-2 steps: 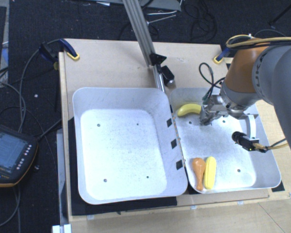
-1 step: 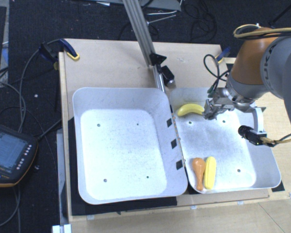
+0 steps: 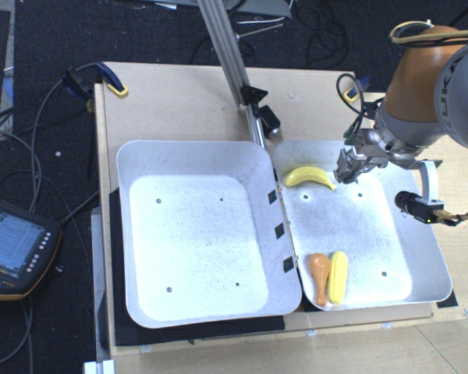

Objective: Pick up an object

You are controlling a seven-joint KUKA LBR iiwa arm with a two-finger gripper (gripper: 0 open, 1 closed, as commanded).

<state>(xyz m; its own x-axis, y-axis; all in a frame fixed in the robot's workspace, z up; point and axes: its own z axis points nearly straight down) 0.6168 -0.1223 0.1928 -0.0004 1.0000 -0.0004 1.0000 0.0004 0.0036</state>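
The claw (image 3: pixel 348 170) is seen low over the right bin (image 3: pixel 390 232); its state cannot be told. A yellow banana (image 3: pixel 309 178) lies just beside its tip, leftward. Judged light, stiff, smooth plastic; grasp advised across the curved middle.

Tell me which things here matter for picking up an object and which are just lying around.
For the job:
claw, low beside the banana
banana at the back of the right bin
yellow piece and orange piece, side by side at its front

Lying about:
left bin
handheld controller on the floor
blue-and-yellow clamp at the bench corner
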